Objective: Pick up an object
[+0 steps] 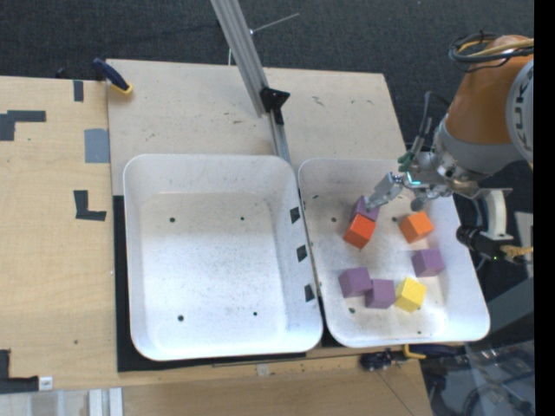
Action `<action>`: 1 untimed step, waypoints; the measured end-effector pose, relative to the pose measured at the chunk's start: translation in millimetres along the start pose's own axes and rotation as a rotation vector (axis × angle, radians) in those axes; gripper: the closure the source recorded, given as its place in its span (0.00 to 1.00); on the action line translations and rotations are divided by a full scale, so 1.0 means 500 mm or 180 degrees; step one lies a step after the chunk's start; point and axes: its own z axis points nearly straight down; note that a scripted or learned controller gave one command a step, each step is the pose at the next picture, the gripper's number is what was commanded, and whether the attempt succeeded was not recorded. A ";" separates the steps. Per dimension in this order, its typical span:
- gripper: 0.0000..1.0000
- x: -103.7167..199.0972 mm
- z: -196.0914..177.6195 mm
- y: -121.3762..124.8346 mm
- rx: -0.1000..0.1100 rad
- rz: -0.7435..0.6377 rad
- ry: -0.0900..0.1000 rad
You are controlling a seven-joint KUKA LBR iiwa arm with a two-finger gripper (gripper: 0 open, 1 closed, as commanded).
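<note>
White right-hand bin [460, 319]: gripper [375, 203], finger spread indiscernible, should centre squarely over the orange cube [361, 230] before closing.

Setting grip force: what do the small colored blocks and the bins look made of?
Blocks, such as the yellow block and purple block: probably foam or painted wood; matte, no glare. Right bin: likely molded plastic; smooth white, rounded rim.

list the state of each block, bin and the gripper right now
gripper: low in the right bin, fingertips at an orange block
orange block: tilted, by the fingertips
second orange block: lying loose
purple blocks: two touching
yellow block: loose
right bin: holds all blocks
</note>
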 end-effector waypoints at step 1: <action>0.00 0.000 -0.005 0.002 -0.0015 -0.0005 -0.0004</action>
